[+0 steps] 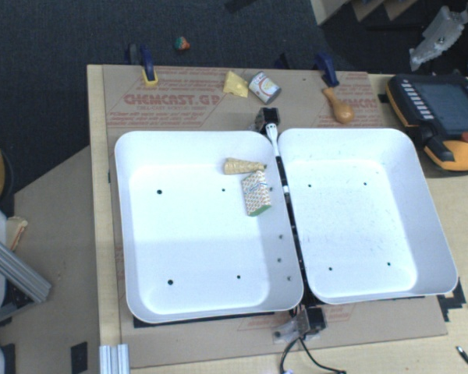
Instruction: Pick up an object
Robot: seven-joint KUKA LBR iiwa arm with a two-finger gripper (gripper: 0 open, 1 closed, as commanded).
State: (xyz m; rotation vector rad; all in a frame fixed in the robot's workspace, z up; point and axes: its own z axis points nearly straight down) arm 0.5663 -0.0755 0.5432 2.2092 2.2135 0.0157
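Two white bins sit side by side on the brown bench (pixel 210 100), and we're right at the start: nothing is lifted yet, so the step in hand looks like choosing a target and making the approach. As for the hand, I cannot tell whether it is apart or together, so no call there. The left bin (pixel 140 232) has the action: a patterned packet (pixel 256 192) lies near its right wall, toward the far side, and a tan cone (pixel 242 166) rests just beyond it, the two close enough that they may be touching. The right bin (pixel 421 209) offers bare white floor with only small dark dots. Next move, by my reading: come down over the left bin's far right part and settle on one piece cleanly, with the wall close by and the neighbour crowding in. Outside the bins, along the bench's far edge, sit a yellow wedge (pixel 235 84) and a small carton (pixel 264 87).
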